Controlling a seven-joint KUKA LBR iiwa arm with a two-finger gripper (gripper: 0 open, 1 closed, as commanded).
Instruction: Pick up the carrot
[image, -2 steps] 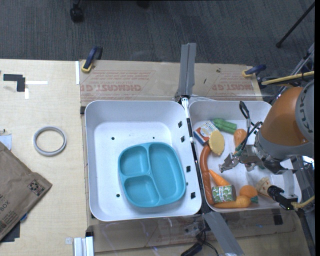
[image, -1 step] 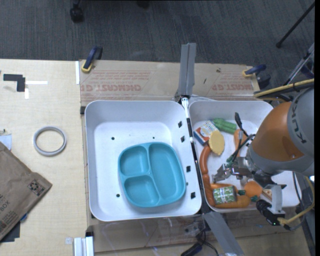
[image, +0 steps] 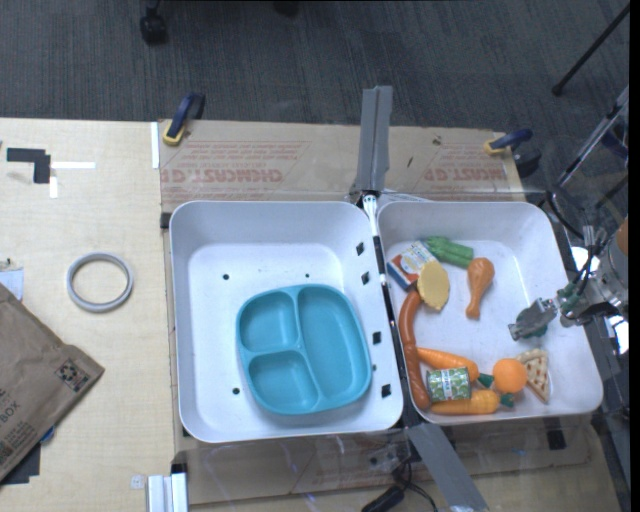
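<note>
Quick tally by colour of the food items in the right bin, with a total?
Orange: 4, carrot, second carrot, orange fruit, drumstick
Green: 2, green vegetable, can
Red-orange: 1, sausage
Yellow: 1, chip
Tan: 1, pizza slice
Total: 9

Place: you're looking at a robotics lab — a test bench, not a kitchen
Floor: grey carpet (image: 300, 50), with a chair caster (image: 153, 27)
Bench: cardboard (image: 270, 160) held by clamps (image: 183, 117), a tape roll (image: 100, 281)
Bins: two white bins (image: 190, 300) — plastic toy food (image: 455, 385) inside
</note>
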